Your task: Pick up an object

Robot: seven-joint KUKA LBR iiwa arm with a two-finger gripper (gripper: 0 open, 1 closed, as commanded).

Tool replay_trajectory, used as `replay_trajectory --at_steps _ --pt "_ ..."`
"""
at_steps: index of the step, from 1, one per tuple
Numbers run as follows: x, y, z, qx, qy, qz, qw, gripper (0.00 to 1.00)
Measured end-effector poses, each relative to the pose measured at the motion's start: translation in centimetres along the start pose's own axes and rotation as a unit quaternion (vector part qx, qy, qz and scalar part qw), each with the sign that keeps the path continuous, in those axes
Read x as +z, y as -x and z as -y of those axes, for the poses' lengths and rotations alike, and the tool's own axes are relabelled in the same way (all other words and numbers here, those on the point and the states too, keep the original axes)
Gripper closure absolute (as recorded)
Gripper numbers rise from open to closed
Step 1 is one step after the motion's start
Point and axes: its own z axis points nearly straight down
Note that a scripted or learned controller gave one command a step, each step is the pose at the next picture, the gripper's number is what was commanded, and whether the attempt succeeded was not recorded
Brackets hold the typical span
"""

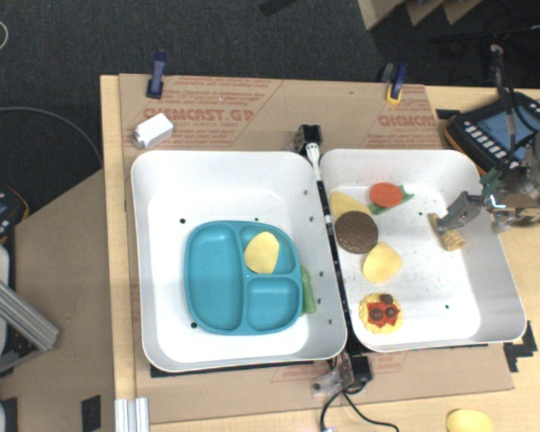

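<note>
- Claw (453, 226) hangs low over the right bin's (486, 327) right side, seemingly gripping a small tan piece (451, 239).
- Confirm that grip before lifting straight up.
- Other food lies left, apart.

Dark carpet floor (117, 25); cardboard-topped bench (252, 115); 2 blue clamps (157, 72).

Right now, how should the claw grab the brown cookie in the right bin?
Probably from straight above, pinching the brown cookie across its round rim. It lies flat, so there is no handle to catch. A yellow piece touches its upper left, so the fingers are best set at the lower left and upper right edges, where bare bin floor shows.
</note>
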Motion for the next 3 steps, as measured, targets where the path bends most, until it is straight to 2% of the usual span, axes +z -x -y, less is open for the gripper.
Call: replay_trajectory --at_steps 1,2,3 --pt "7.1 -4.5 2.0 -0.002 -0.005 -0.002 1.0000 0.00" --pt "5.6 -4.2 1.7 0.000 0.002 0.001 1.0000 1.00" --pt "-14.4 -8.5 2.3 -0.003 0.011 0.001 0.9999 1.00"
